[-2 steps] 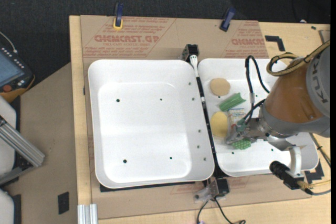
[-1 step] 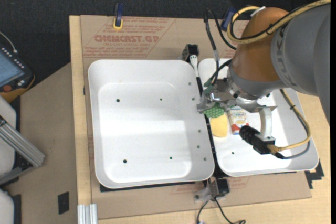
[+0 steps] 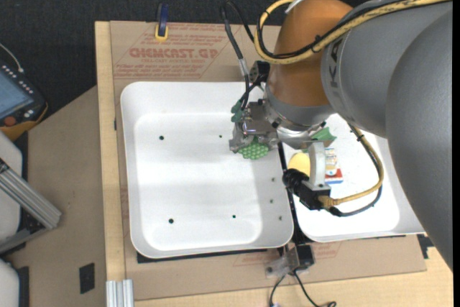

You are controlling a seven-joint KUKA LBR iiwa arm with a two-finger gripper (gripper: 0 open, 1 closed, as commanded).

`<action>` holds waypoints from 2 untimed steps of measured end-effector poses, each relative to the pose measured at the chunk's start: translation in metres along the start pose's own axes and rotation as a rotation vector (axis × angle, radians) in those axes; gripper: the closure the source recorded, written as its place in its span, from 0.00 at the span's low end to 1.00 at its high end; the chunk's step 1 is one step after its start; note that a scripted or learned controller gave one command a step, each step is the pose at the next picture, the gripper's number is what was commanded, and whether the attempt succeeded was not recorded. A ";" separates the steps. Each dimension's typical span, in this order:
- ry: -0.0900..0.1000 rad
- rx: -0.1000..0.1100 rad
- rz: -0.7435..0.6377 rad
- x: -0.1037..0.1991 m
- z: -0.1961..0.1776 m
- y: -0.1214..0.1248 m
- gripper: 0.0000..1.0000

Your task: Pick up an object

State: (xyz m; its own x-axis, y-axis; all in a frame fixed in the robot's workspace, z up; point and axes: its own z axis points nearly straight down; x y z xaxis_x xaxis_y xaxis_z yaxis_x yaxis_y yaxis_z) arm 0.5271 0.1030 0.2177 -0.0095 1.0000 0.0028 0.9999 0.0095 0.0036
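Note:
My gripper (image 3: pixel 248 139) hangs over the right side of the left white bin (image 3: pixel 180 176), below the grey arm and its orange band (image 3: pixel 305 47). A small green dotted object (image 3: pixel 253 149) sits between the fingertips, and the fingers are shut on it. It hangs just above the bin floor near the bin's right wall. A second green piece (image 3: pixel 237 108) shows at the gripper's upper left.
The right white bin (image 3: pixel 374 216) holds a yellow object (image 3: pixel 299 164), a white labelled bottle or box (image 3: pixel 329 163) and a green scrap (image 3: pixel 325 134), partly hidden under the arm. Black cables (image 3: pixel 233 32) run along the wrist. Brown cardboard (image 3: pixel 172 47) lies beneath both bins.

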 end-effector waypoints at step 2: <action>-0.002 -0.002 0.007 -0.060 -0.111 -0.040 1.00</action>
State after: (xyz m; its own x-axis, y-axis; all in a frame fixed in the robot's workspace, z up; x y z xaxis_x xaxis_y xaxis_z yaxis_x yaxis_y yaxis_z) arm 0.4868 0.0420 0.3285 -0.0028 1.0000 0.0005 1.0000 0.0028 0.0058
